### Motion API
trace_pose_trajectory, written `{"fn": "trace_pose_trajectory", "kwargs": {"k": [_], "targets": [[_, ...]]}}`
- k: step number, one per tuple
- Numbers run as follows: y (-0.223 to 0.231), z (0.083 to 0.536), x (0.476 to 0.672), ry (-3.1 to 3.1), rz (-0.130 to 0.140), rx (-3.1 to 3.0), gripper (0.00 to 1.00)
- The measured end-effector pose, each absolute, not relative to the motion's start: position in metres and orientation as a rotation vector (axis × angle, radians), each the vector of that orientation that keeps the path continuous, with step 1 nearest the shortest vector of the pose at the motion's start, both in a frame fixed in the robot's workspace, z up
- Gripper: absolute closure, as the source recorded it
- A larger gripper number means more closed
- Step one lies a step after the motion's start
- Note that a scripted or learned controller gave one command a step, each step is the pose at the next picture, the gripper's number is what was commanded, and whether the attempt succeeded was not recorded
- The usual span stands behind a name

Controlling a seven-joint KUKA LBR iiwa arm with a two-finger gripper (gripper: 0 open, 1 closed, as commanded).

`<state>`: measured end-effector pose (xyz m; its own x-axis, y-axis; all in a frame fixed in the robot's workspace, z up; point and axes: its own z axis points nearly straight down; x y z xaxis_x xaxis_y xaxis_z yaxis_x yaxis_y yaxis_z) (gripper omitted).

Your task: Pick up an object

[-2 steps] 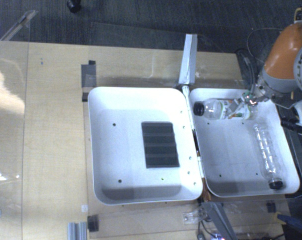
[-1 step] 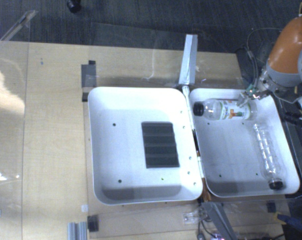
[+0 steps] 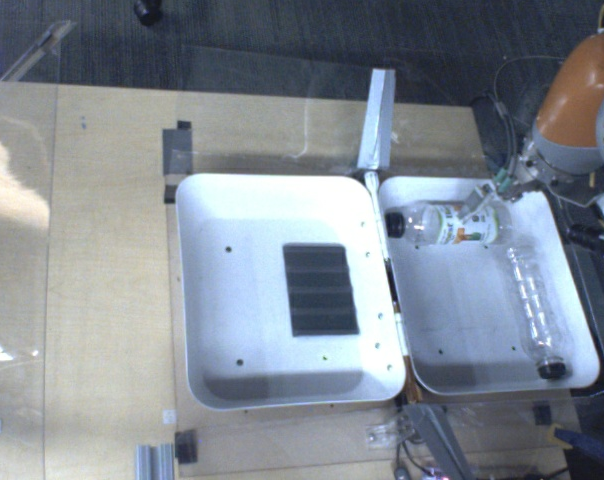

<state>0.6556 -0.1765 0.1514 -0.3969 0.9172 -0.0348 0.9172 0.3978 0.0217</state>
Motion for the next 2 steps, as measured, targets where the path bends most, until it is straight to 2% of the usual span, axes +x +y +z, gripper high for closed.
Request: {"fn": "trace_pose_trajectory", "kwargs": {"k": [1,2], "targets": [[-0.1691,0.1393,0.6682,2.639,0.006,1.602,0.0],[-0.1682,0.1373,0.669,2.656,0.004,1.579,0.0]]}}
